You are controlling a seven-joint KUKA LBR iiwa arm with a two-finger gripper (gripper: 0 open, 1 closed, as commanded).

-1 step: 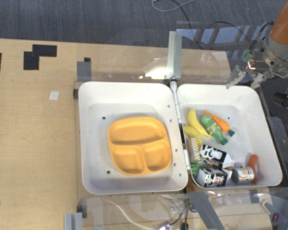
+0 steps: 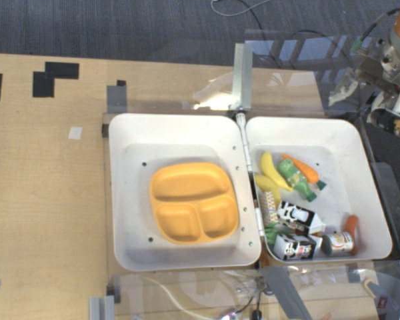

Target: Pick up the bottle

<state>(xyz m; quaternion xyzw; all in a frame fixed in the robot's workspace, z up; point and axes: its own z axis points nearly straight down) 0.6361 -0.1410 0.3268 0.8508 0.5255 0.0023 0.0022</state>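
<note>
A small green bottle (image 2: pixel 297 179) lies on its side in the right bin (image 2: pixel 340 142), between a yellow banana (image 2: pixel 272 170) and an orange carrot (image 2: pixel 302 167). The arm's wrist and gripper (image 2: pixel 391 79) sit at the upper right edge of the view, well above and to the right of the right bin's far corner, away from the bottle. The fingers are not distinguishable there.
The left bin (image 2: pixel 130 179) holds an orange divided tray (image 2: pixel 190 202). The right bin's near part holds two black-and-white cartons (image 2: pixel 300 217), (image 2: pixel 295 247), a can (image 2: pixel 338 244), a sausage (image 2: pixel 351 225) and a corn piece (image 2: pixel 268 201). A metal divider (image 2: pixel 243 79) stands behind the bins.
</note>
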